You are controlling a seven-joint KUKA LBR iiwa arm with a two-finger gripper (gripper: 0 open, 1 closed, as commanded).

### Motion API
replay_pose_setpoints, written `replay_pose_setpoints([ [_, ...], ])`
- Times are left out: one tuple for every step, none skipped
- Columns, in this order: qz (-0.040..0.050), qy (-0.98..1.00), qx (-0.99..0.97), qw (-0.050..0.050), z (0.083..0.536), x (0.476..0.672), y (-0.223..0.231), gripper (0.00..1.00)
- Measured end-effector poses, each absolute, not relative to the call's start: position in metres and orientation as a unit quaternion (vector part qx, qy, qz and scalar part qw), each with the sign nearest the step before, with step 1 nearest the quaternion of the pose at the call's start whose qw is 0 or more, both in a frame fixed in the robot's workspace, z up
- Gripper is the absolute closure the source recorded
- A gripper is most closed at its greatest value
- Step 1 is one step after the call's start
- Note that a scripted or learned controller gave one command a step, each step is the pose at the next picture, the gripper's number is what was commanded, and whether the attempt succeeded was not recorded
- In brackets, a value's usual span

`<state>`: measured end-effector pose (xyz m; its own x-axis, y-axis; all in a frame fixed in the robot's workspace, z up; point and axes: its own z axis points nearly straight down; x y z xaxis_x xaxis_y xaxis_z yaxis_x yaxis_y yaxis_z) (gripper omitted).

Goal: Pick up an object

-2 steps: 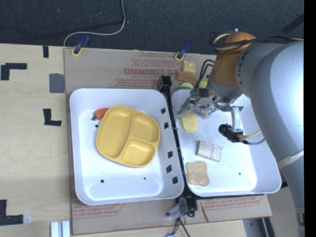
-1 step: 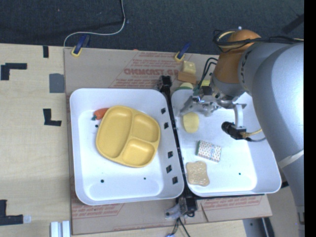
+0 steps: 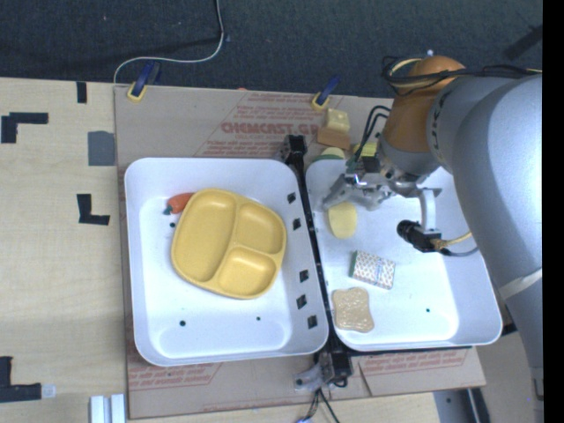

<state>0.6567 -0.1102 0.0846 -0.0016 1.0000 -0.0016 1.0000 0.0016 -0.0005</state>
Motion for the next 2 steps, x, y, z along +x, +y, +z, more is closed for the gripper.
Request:
replay_pose_setpoints([
  [-0.0009,0.708,0.707,0.0,0.085,0.651,-0.11,0.0],
  [-0.001,0.707,0.707,0.001,0.085,0.636,-0.104,0.0],
])
